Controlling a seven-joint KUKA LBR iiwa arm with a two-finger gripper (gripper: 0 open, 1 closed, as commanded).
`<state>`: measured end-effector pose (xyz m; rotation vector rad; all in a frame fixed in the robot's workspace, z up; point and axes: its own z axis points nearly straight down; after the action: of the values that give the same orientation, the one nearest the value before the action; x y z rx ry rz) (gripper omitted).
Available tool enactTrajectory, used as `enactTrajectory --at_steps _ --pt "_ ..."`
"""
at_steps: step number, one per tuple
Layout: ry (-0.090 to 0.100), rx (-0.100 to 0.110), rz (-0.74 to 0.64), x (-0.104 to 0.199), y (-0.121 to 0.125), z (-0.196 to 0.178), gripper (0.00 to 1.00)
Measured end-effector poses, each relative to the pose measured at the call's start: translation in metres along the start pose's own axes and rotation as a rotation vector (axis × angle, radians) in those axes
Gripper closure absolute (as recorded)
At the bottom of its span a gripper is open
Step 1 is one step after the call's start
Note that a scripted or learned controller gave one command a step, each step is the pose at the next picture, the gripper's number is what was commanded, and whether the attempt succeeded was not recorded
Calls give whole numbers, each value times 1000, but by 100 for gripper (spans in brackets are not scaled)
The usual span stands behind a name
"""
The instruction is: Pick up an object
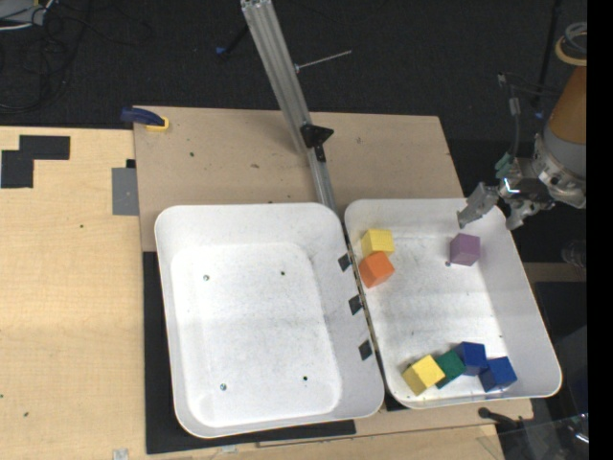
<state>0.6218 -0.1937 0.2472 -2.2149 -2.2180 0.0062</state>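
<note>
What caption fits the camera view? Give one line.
Gripper open above the purple cube in the right bin.

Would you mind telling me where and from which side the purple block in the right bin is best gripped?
Probably from straight above, closing on two opposite flat side faces of the purple block. It sits alone on the right bin floor, with open space on every side, so fingers should fit down either pair of faces. The hand is above the bin's far right rim, close by.

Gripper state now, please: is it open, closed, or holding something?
Gripper: open, holding nothing, above the right bin's far edge, near the purple block.
</note>
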Motion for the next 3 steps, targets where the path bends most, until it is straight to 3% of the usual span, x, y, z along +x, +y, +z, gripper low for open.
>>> enactTrajectory --at_steps 1,3 --pt "-2 -4 -3 0 1 -3 0" --pt "-1 -4 -3 5 10 120 0"
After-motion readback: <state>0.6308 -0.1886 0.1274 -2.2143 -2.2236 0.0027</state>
